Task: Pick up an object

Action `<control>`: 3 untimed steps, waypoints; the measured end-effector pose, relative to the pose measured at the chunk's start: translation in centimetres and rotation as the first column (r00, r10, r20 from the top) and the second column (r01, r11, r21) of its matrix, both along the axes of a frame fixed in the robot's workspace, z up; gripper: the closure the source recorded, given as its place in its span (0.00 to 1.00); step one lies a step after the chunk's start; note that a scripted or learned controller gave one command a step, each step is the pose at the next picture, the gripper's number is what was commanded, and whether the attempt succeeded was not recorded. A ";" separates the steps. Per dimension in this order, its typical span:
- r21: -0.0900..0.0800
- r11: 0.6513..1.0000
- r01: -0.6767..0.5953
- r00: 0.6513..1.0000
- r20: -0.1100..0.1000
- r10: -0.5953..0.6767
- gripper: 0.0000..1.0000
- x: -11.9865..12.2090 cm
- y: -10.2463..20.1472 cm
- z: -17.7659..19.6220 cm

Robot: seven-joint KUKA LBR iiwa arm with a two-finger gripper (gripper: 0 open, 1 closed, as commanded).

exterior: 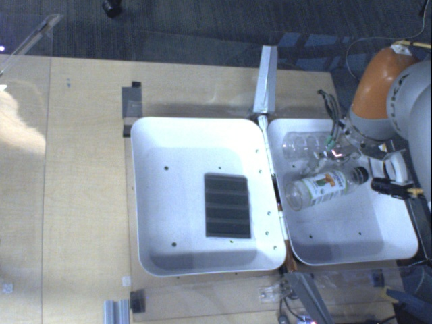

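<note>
A clear plastic bottle (322, 186) with a green-and-white label and a black cap lies on its side in the right bin (351, 238). Just behind it, at the bin's far left, a crumpled clear plastic container (302, 144) rests on the floor. My gripper (339, 148) hangs low over the far part of the right bin, right beside the clear container and just above the bottle's capped end. A flat black ribbed block (227, 205) lies in the middle of the left bin (169, 154).
The grey arm with its orange band (378, 79) covers the right bin's far right corner. A grey metal post (264, 79) stands behind the gap between the bins. A black clamp (132, 103) sits at the left bin's far left corner.
</note>
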State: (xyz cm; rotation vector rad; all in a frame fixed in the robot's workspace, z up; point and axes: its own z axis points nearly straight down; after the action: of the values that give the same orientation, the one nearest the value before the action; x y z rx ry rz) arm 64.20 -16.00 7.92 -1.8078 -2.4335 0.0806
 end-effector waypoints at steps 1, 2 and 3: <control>-0.014 0.999 -0.040 0.999 0.006 0.040 0.00 -0.2 0.7 0.1; -0.015 0.999 -0.037 0.999 0.004 0.037 0.00 -0.2 0.7 0.1; -0.024 1.000 0.006 0.993 0.119 -0.004 0.00 -2.8 -2.1 0.8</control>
State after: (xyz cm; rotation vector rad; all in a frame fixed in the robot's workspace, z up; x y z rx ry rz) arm 61.41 -18.10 8.71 -1.8805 -2.5180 0.0013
